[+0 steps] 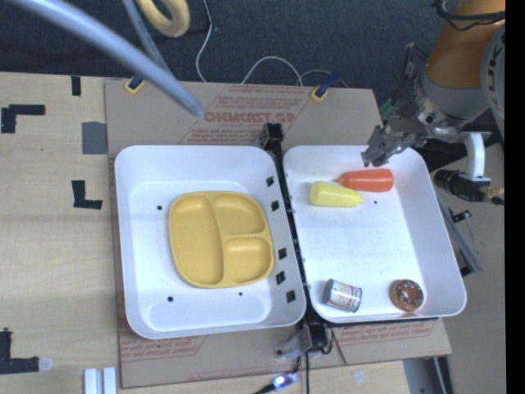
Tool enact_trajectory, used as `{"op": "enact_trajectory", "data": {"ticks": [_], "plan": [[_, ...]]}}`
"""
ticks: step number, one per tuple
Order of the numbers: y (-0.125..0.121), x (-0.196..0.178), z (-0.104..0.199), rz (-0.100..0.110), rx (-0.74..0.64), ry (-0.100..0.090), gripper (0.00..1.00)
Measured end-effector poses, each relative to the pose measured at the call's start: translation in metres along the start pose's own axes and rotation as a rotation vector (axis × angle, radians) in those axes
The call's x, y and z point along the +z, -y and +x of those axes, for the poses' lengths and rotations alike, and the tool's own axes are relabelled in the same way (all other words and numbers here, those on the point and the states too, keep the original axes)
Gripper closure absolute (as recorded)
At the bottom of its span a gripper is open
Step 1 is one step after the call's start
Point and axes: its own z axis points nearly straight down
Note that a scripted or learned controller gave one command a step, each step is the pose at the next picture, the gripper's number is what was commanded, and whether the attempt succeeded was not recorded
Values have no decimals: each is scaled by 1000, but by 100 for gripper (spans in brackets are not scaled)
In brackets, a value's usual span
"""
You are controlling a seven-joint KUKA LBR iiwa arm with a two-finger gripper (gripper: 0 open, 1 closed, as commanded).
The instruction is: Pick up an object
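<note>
Four items lie in right bin [443, 245]: orange carrot [367, 180] and yellow corn [333, 194] near far edge, can [341, 295] and donut [406, 295] at near edge. Gripper [379, 153] hovers just above carrot; jaw state: cannot tell. Carrot looks light, smooth plastic, likely slippery; grasp across mid-body.

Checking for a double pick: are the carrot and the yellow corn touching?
Cannot tell: in the camera view the carrot and yellow corn overlap at their ends, without plain contact or gap.
</note>
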Motion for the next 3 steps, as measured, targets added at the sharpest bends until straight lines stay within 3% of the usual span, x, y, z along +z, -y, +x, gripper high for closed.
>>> {"op": "enact_trajectory", "data": {"ticks": [3], "plan": [[-24, 8, 143, 0, 0, 0, 100]]}}
